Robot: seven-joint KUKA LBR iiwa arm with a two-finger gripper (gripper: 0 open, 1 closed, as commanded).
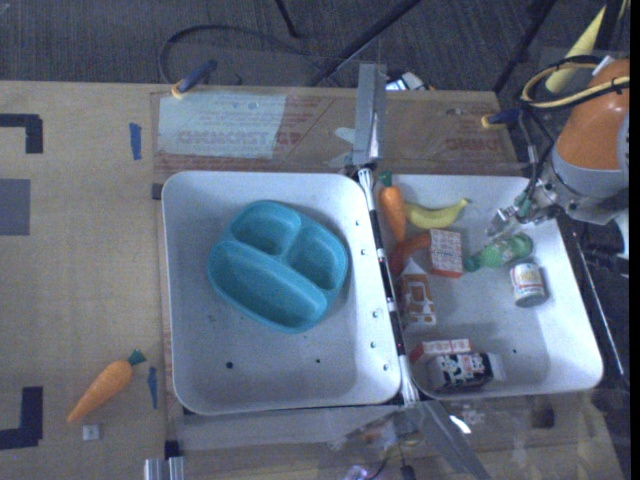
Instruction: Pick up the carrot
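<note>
While the two-finger gripper hangs over the right-hand shallow white bin at about 2 o'clock of it, I honestly can't tell if it's released or clenched, too small and blurry at that end. Just below it, at roughly 6 o'clock, lies a green plastic bottle, close to the tip but contact is unclear. Further out at 5 o'clock sits a small silver tin can. At 9 o'clock from the gripper there's a yellow toy banana, and past that, hugging the bin's left wall, an orange toy carrot with a green top. A black-and-white carton lies near the bin's 7 o'clock. Over in the left white bin sits a teal divided plastic plate. Way off at 8 o'clock, outside both bins on the cardboard-brown bench, lies a second orange carrot.
</note>
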